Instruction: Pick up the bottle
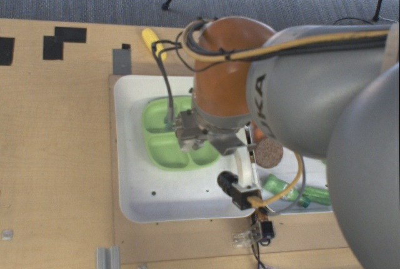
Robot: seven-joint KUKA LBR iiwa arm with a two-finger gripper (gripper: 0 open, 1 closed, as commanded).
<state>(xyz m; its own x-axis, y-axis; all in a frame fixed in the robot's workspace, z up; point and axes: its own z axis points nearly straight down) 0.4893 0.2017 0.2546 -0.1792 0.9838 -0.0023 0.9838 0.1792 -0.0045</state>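
Bottle [299,192] not yet picked, I judge: green, lying on its side on floor of white bin [134,199] near front edge, partly under arm. Long axis runs roughly left-right, slightly tilted; cap end I cannot tell. Gripper [199,136] above green divided tray [164,155], left of bottle; grip state I cannot tell. Reach, grasp, lift all remain.

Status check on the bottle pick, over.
Gripper low over the green divided tray, left side of the bin. Green bottle lying flat at the bin's near edge, untouched. Arm overhangs it; brown round object alongside.
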